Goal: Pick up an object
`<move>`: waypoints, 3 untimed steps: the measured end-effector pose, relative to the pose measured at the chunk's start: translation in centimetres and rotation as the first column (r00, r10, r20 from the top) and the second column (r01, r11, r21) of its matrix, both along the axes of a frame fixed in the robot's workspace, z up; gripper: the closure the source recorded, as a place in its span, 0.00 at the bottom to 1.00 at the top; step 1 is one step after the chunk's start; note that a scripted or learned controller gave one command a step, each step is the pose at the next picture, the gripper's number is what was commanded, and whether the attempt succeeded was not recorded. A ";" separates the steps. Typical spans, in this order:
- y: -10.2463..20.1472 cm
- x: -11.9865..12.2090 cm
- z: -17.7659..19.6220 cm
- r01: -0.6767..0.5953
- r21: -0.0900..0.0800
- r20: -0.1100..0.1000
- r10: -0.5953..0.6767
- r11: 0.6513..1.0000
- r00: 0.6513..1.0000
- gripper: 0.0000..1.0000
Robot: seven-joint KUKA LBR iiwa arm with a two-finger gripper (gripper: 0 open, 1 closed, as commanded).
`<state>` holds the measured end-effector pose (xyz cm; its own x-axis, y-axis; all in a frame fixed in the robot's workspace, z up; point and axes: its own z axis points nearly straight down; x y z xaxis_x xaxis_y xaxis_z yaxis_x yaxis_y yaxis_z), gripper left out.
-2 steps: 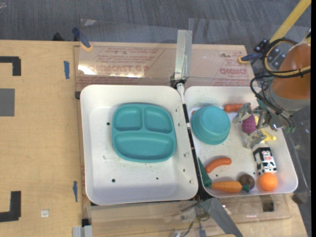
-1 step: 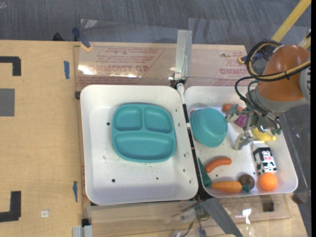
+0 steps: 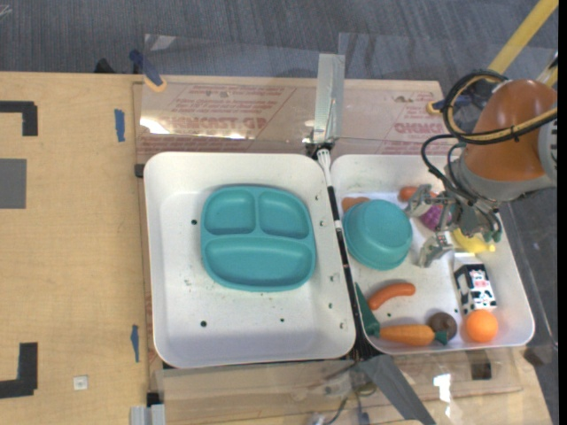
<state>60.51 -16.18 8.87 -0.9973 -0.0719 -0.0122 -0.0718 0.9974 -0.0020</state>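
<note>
The gripper [image 3: 447, 224] hangs low over the far part of the right bin [image 3: 518, 277], and I can't tell from here how it's set — too much cable and metal in the way. A purple-pink object [image 3: 434, 212] and a yellow one [image 3: 472, 239] lie right under it, touching or nearly so; which it's after is anyone's guess. Just left of it sits the teal bowl [image 3: 378, 233], crowding that side. Nearer us lie the sausage [image 3: 391, 294], long axis running left-right with a slight tilt, the carrot [image 3: 406, 333], a brown ball [image 3: 443, 325], the orange [image 3: 482, 326] and a black-and-white carton [image 3: 475, 288] (this one standing clear, I'd say). Left bin [image 3: 168, 264] holds the teal divided plate [image 3: 259, 237] — well apart.
</note>
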 end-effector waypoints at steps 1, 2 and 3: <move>-0.1 0.4 1.5 0.000 -0.006 0.016 0.000 1.000 1.000 1.00; -0.8 4.7 5.3 0.273 0.002 0.000 -0.273 0.962 0.962 1.00; -1.4 -3.3 0.1 0.693 0.006 -0.004 -0.693 0.721 0.721 1.00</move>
